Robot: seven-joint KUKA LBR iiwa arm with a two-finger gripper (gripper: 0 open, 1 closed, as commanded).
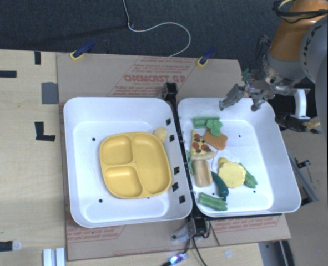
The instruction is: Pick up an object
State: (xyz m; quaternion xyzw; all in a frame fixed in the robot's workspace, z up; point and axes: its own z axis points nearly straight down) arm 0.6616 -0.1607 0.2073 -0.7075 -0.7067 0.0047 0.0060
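Observation:
My gripper hangs above the far edge of the right bin, its two fingers spread apart with nothing between them. Below and left of it, toy food lies along the bin's left side: a green piece, an orange-brown piece, a pizza slice, a tan bread-like piece, a yellow round piece and a green bean pod. The gripper touches none of them.
The left bin holds a yellow divided plate and a small pale yellow piece by its right wall. Both bins rest on a cardboard sheet. A white cable loops behind them.

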